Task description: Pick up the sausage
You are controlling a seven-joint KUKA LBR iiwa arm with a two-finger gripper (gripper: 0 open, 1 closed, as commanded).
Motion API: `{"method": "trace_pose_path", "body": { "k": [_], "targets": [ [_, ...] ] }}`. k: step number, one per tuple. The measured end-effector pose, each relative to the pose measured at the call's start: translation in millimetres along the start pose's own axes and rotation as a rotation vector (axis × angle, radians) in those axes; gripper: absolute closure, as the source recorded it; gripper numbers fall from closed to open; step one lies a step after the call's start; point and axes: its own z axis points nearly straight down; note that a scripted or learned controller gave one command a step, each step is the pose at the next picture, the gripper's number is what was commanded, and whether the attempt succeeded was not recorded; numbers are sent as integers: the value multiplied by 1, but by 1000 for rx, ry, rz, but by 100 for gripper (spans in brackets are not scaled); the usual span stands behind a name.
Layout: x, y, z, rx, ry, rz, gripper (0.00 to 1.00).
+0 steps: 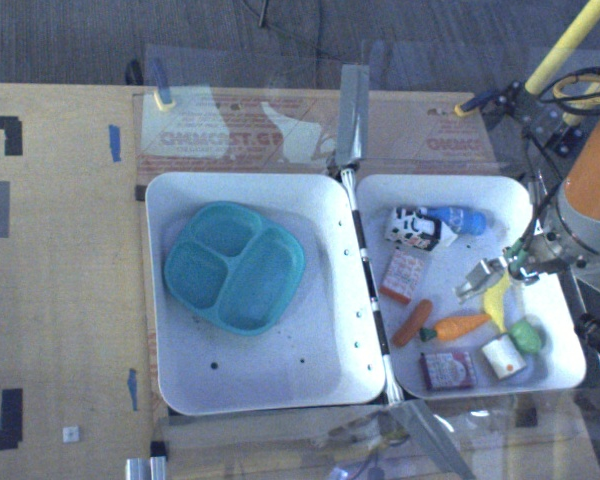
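1. The sausage lies tilted in the right bin, lower left part, touching the green end of a carrot
2. The jaws hover over the right side of that bin, spread apart with nothing between them, well apart from the sausage
3. A yellow banana sits just below the jaws
4. A small pink packet rests above the sausage
5. The left bin holds a teal divided plate
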Motion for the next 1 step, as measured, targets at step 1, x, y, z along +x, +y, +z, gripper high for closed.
{"method": "trace_pose_path", "body": {
  "k": [1],
  "targets": [
    [5, 1, 107, 1, 1, -117, 0]
  ]
}}
